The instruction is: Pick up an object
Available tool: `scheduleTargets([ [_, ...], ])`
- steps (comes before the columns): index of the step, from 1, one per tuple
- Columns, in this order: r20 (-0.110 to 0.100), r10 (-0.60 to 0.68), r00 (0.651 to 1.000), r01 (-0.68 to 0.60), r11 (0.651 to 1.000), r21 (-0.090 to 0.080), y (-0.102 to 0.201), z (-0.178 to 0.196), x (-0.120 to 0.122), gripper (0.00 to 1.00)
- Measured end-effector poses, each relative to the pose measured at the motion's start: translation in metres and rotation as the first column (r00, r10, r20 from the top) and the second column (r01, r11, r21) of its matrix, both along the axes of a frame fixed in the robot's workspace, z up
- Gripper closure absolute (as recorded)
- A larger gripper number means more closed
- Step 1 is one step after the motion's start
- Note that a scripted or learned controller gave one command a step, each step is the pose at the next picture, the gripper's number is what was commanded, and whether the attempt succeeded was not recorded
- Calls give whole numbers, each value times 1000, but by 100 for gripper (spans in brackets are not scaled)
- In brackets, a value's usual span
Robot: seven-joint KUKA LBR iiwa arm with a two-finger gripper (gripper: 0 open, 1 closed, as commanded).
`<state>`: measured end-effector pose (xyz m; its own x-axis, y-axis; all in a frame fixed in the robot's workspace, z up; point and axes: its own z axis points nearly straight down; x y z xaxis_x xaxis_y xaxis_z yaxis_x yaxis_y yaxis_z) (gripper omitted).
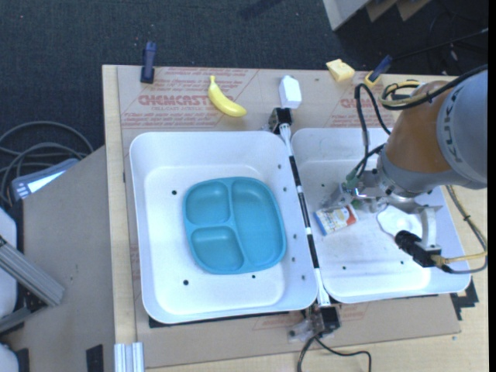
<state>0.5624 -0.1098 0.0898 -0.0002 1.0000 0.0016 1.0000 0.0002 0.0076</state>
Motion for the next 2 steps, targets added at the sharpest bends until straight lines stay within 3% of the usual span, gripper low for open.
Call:
scheduleTargets([
  [1,-5,1,1000,-1,1000,-2,16,-5,20,0],
  [2,-10,-1,1000,1,1000,-1,12,-5,2,0],
])
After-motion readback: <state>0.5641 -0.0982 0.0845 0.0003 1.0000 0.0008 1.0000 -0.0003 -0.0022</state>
